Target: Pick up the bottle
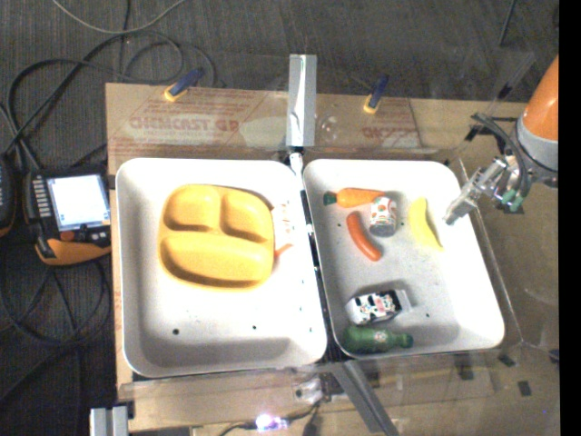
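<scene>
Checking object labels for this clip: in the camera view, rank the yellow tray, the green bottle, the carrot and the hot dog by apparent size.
1. yellow tray, by far the largest.
2. green bottle and carrot: they look about equally long, so I won't rank them.
3. hot dog, slightly shorter, though the margin is small.

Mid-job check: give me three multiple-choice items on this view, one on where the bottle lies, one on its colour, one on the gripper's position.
1. The bottle lies in:
A. the left bin
B. the right bin, near its front wall
C. the yellow tray

2. The bottle is:
A. green
B. orange
C. white

3. The gripper is:
A. over the right bin's right rim, apart from the bottle
B. touching the bottle
C. over the yellow tray

Answers: 1 B, it rests lying down by the front wall. 2 A, its body is dark green. 3 A, it sits far from the bottle.
</scene>
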You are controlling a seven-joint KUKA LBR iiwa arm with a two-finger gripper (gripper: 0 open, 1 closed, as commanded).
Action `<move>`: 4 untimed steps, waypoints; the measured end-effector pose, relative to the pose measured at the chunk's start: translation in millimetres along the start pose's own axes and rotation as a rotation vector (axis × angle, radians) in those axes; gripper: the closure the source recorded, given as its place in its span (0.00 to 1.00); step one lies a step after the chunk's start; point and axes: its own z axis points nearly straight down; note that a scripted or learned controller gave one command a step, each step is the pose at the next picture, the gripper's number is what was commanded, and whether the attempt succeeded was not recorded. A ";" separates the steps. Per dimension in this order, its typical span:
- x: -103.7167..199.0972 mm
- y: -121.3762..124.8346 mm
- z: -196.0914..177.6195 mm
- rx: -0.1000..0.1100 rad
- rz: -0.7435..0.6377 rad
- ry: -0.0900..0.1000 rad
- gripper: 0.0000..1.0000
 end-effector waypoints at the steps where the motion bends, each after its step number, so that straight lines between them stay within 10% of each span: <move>1: -0.5 1.7 -9.8 -0.003 -0.001 -0.003 1.00; 3: -1.7 3.7 -28.8 -0.008 -0.001 -0.007 1.00; 4: -1.6 3.7 -28.7 -0.008 -0.001 -0.007 0.00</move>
